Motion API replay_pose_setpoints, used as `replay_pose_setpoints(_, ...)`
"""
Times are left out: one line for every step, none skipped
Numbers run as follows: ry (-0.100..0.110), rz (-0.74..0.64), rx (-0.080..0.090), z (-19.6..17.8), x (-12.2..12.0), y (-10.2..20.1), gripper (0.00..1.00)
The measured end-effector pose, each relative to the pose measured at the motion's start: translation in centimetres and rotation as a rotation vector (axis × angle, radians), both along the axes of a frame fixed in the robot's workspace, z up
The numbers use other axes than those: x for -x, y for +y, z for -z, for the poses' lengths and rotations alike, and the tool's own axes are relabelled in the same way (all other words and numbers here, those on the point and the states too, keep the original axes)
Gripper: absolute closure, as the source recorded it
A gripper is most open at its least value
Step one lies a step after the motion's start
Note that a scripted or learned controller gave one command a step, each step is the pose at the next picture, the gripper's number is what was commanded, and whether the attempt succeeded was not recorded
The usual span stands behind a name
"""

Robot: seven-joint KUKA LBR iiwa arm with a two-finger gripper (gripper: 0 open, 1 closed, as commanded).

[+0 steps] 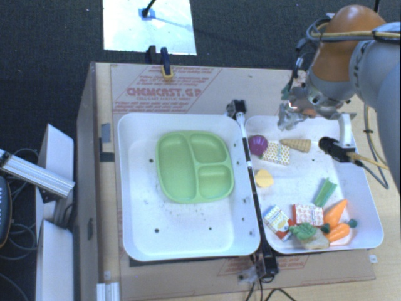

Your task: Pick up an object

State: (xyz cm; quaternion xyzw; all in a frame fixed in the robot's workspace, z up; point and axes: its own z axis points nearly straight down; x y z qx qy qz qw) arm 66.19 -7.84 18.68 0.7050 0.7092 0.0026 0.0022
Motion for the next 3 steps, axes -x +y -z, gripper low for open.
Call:
replay_pose_setpoints(0.004,0.002,0.000,0.2,0.1,-0.1,0.00)
replay_pose_setpoints(-0.002,0.005,0.003,9.8,2.9,-5.1,0.00)
replay_pose_setpoints(-0.002,0.004,0.003,9.9,-0.3,-12.8,0.00)
